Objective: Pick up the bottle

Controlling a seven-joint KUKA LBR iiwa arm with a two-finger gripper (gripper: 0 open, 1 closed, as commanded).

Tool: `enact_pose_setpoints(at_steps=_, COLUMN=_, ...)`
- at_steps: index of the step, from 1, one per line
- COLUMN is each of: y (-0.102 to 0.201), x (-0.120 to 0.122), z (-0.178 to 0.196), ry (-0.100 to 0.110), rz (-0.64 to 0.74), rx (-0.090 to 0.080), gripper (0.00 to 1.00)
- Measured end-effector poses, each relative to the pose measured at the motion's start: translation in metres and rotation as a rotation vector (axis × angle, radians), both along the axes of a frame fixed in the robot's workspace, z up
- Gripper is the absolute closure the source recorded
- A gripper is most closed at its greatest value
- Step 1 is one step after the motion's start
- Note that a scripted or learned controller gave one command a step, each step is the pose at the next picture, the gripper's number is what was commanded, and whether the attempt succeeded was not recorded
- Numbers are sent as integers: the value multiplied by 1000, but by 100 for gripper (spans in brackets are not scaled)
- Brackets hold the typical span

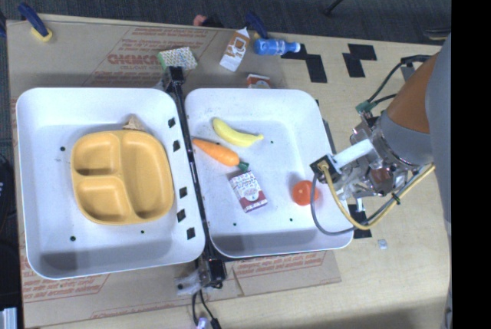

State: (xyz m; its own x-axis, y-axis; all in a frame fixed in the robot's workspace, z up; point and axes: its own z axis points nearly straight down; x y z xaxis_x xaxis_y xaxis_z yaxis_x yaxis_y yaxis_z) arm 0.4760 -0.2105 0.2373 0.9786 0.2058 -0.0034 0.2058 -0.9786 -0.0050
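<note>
- Near edge of the bench (291,278): brown printed cardboard lies under two shallow white bins, with a small black clamp (207,272) at the seam between them.
- Left bin (46,243): it holds a yellow divided tray (121,176) with three compartments, set slightly left of the bin's centre.
- Right bin (268,239): a small red-and-white carton (247,190) lies flat near the middle; a red tomato-like ball (303,192) lies to its right, close to the bin's right wall.
- Same bin, farther back: an orange carrot (217,152) lies at a slant just beyond the carton, and a yellow banana (235,133) lies just beyond the carrot.
- Arm (414,120): grey with an orange band, it reaches in from the right; its gripper (337,178) hangs over the right rim of the right bin, just beside the red ball, with yellow cable looped below it. Whether the jaws stand wide or narrow cannot be told, and nothing is seen between them.
- Far strip of the bench, beyond the right bin: a small carton (258,80) touches the bin's far rim; a white-and-brown carton (235,50) and a green patterned packet (178,57) lie farther back.
- Task object: the blue bottle (275,47) lies on its side on the bench near the far edge, outside both bins and well apart from the gripper.
- Far left corner: a blue-and-yellow clip (34,22) grips the bench edge.
</note>
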Motion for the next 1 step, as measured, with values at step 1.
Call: enact_pose_setpoints(at_steps=1, y=0, x=0, z=-1, ry=1, rz=1, rx=1, gripper=100)
